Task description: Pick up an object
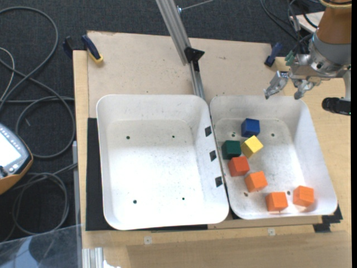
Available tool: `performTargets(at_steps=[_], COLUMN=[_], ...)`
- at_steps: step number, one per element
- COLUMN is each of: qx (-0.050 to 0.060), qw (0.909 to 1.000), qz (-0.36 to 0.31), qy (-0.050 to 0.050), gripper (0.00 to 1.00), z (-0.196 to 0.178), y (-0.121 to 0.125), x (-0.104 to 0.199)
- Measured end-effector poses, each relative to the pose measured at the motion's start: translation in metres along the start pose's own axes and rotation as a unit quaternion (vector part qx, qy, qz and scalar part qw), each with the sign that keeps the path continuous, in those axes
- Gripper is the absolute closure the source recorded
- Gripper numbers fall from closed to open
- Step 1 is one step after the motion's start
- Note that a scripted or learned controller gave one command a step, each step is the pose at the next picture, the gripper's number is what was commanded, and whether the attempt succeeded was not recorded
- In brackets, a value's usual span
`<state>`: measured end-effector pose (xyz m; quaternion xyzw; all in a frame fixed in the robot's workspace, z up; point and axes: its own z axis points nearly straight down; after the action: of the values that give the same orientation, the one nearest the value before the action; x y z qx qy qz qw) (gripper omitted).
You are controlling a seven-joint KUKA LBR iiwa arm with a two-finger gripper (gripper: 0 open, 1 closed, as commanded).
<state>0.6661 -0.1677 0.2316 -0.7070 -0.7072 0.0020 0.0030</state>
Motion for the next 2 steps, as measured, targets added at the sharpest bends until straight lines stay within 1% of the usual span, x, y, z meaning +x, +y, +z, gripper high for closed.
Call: performTargets(at_steps=[1, 2], qx=[0.000, -0.005], qw=[1.0000, 1.0000], qz=[0.000, 0.001], qy=[0.000, 0.001], gripper=[0.00, 0.00], z=[0.058, 0.115], y=[-0.006, -0.009], x=[0.007, 0.006])
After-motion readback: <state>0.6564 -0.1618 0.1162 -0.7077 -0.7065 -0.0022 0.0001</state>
